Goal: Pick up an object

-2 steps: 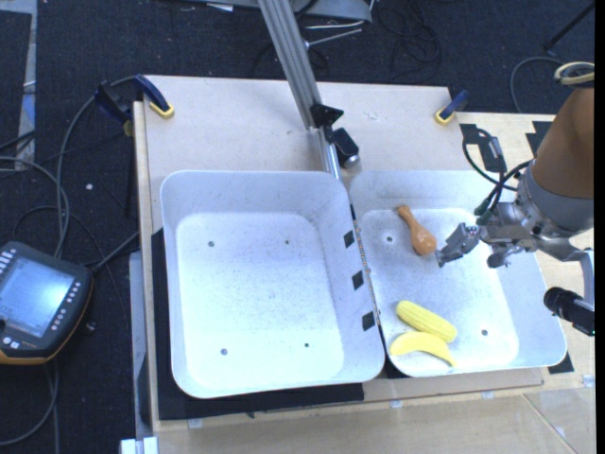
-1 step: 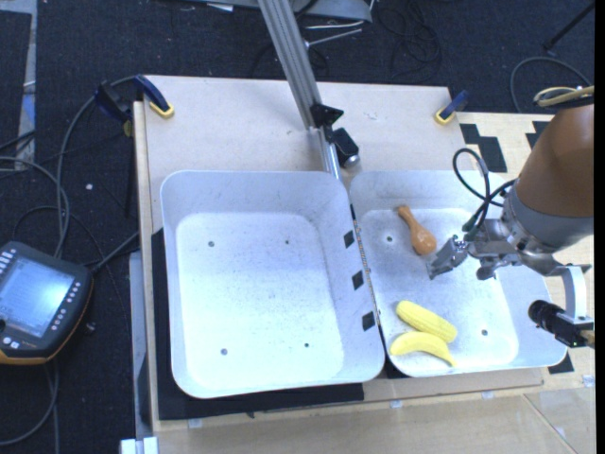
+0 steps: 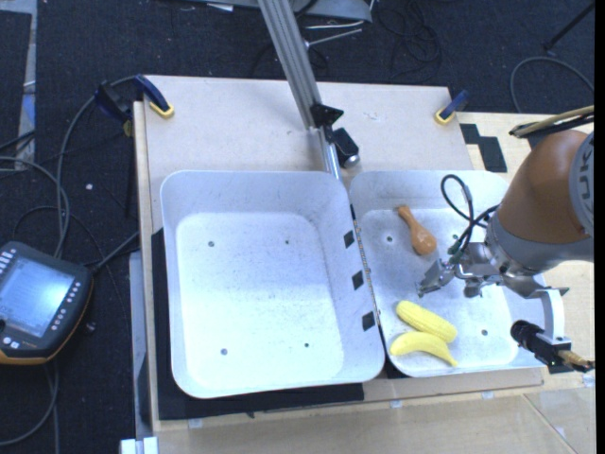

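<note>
Two shallow white plastic bins sit side by side on the pale bench. The left bin (image 3: 189, 282) takes up the centre-left of the frame; the right bin (image 3: 492, 343) sits at centre-right, and the two touch along a shared rim running down the middle.

All loose objects lie in the right bin, presumably so the arm, entering from the right edge of the frame, can reach them without crossing the rim. A yellow banana-shaped plastic piece (image 3: 426, 319) lies in the lower part of that bin, with a second yellow banana-shaped piece (image 3: 423, 348) just below it, touching or nearly so. A tan wooden spoon-like object (image 3: 417, 232) lies in the upper part of the bin, tilted, rounded end toward lower right.

The grey arm with the orange band (image 3: 548, 197) descends over the right bin from the right. The two-finger gripper (image 3: 437, 280) points down and left, low over the bin floor.

Jaws: the tips are small and dark against the wiring, so I cannot tell how far apart they stand. Nothing is visibly held between them.

Relative position: gripper lies between the spoon-like object (up and left of it) and the upper banana piece (just below it). The banana piece is the nearer candidate, probably near but apart.

Judgement: approach phase, no pick made yet.
</note>
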Controlling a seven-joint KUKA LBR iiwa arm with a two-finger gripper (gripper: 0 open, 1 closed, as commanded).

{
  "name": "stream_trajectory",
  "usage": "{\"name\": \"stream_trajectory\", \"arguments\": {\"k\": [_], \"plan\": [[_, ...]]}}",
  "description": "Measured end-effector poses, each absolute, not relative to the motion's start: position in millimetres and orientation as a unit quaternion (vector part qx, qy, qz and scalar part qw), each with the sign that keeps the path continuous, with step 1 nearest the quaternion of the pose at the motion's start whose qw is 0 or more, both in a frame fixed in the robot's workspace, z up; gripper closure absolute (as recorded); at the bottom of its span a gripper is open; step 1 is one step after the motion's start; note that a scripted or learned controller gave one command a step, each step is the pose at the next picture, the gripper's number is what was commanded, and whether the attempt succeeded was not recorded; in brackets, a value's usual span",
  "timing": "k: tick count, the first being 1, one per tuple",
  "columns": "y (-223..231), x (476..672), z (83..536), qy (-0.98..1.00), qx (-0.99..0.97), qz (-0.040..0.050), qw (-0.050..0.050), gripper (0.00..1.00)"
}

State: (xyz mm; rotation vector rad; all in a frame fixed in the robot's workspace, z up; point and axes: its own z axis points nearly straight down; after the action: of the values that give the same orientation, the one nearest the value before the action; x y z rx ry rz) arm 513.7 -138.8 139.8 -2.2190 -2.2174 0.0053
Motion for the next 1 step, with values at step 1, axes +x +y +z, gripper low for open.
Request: {"name": "stream_trajectory", "arguments": {"k": [1], "plan": [[-138.8,513.0,93.8,-0.707,-0.707,0.0009,0.001,0.00]]}}
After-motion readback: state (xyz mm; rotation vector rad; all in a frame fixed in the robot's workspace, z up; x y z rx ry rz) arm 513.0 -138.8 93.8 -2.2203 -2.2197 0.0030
